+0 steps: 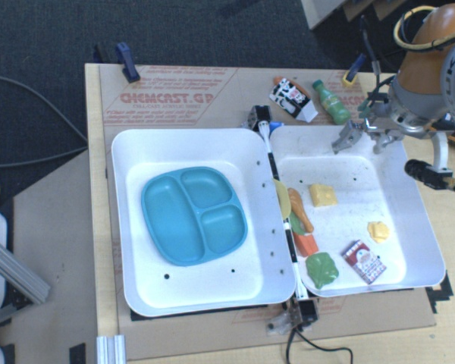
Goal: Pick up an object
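My arm reaches in from the right; my gripper [366,133] hangs spread and empty over the right bin's [409,203] far edge.

Left bin [129,203]: a divided plate [195,214] is held at its middle.
Right bin [409,203]: small items are scattered, several lined along its left wall.
Behind the bins: a bottle [331,102] and a carton [292,99] are laid on the desk [174,97].
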{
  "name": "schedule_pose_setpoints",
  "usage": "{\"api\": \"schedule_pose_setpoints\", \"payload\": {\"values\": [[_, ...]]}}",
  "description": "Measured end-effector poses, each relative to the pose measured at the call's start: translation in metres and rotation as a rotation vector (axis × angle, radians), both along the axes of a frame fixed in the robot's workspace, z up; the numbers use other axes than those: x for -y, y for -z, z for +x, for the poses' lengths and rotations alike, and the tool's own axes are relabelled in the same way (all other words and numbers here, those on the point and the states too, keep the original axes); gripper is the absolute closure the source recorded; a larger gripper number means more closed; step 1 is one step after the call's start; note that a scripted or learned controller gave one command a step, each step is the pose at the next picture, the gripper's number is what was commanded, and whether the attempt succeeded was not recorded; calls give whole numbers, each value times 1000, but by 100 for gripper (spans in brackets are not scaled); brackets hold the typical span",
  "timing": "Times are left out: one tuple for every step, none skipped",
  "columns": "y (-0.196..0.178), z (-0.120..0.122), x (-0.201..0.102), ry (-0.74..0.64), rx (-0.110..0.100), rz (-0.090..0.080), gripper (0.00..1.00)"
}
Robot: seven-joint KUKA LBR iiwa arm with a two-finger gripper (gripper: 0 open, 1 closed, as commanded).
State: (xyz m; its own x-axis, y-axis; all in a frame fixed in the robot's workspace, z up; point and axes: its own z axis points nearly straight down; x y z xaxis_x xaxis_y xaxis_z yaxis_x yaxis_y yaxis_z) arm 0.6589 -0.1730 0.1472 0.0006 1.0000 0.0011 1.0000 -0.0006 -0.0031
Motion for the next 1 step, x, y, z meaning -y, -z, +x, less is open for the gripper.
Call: {"api": "schedule_pose_setpoints", "payload": {"values": [[63, 7, -34, -2, 0, 1, 0]]}}
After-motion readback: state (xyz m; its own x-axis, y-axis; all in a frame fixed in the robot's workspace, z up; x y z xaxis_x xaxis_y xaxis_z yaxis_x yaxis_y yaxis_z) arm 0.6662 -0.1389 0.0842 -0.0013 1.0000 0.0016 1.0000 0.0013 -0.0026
